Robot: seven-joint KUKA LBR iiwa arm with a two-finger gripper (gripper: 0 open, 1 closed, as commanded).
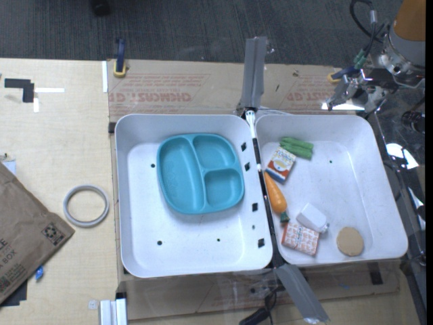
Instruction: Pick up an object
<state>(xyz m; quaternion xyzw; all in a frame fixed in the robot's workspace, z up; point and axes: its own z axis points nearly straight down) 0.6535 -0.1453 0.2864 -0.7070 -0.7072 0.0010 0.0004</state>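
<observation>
**Gripper parked above right bin's far corner, six loose items below**

Two shallow white plastic bins side by side: left bin point(128, 202), right bin point(379, 181). One grey arm with orange band point(411, 9) entering at upper right. One metal two-finger gripper point(352, 90) hanging over the right bin's far rim, near its back right corner. Finger spread: cannot tell, tips blurred into glare and cables. Nothing seen between them, nothing touched.

In the left bin, well off to the gripper's left and nearer the camera: one turquoise plastic divided plate point(200, 173), three compartments, lying flat.

In the right bin, all below the gripper toward the camera:
- one green pea pod toy point(297, 147), closest to the gripper
- one small orange-and-white printed carton point(281, 164), just beside the pod
- one orange carrot toy point(275, 193), along the bin's left wall
- one white block point(312, 218)
- one red-patterned flat packet point(300, 239), touching the white block
- one tan round cookie-like disc point(350, 242), farthest from the gripper

Outside the bins, far left: one grey tape ring point(86, 205), one brown cardboard box point(24, 232).
</observation>
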